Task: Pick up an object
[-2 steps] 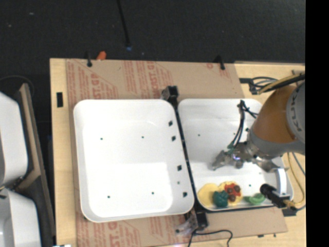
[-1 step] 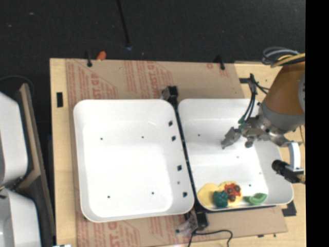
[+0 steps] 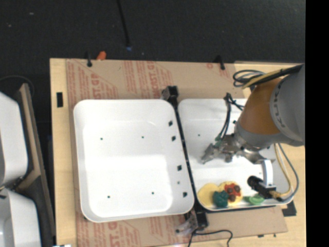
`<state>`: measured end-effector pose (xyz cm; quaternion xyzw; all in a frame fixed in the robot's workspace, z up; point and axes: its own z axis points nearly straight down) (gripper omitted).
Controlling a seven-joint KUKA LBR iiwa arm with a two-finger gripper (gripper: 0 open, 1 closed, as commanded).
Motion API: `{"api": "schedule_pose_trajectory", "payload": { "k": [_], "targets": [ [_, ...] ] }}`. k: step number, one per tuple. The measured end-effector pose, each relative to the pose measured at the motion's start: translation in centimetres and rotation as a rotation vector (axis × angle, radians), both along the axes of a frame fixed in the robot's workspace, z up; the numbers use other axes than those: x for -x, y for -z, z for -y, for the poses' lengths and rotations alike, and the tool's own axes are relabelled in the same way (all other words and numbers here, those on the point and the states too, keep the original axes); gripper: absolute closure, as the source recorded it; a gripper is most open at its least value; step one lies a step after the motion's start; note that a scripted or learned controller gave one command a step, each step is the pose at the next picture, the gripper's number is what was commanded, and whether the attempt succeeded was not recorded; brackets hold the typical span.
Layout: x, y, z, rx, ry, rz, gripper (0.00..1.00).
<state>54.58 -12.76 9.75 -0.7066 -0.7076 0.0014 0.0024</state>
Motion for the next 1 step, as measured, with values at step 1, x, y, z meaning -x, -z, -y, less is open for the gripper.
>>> {"api": "schedule_pose_trajectory", "payload": {
  "k": [1],
  "targets": [
    [-1.29, -10.16, -0.74, 0.002, 0.000, 0.015, 0.00]
  ]
}}
